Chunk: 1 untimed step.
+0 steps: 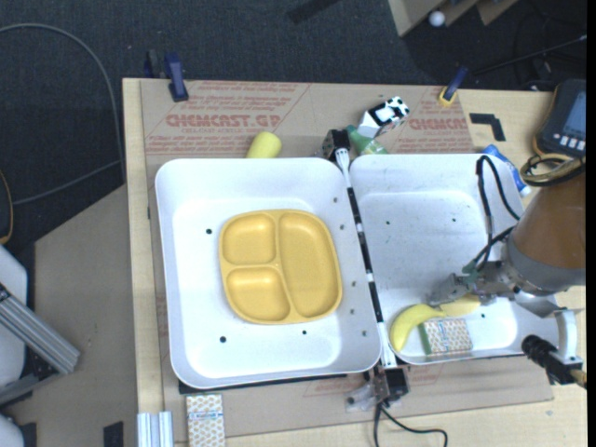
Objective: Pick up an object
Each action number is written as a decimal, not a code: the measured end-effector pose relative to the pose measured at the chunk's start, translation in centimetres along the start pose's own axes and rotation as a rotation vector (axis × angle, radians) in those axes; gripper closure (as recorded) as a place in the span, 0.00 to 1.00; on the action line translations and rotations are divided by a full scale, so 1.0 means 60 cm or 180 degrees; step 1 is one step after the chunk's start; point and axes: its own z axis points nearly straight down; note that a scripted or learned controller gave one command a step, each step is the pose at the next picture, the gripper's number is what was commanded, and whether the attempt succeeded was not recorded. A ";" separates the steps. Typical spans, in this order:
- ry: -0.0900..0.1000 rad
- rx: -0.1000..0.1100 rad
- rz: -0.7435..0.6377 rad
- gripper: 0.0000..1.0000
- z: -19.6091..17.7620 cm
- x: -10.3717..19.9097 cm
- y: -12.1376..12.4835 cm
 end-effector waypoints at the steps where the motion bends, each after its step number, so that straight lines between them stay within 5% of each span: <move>1: 0.0000 -0.0009 -0.0002 1.00 -0.016 0.002 0.001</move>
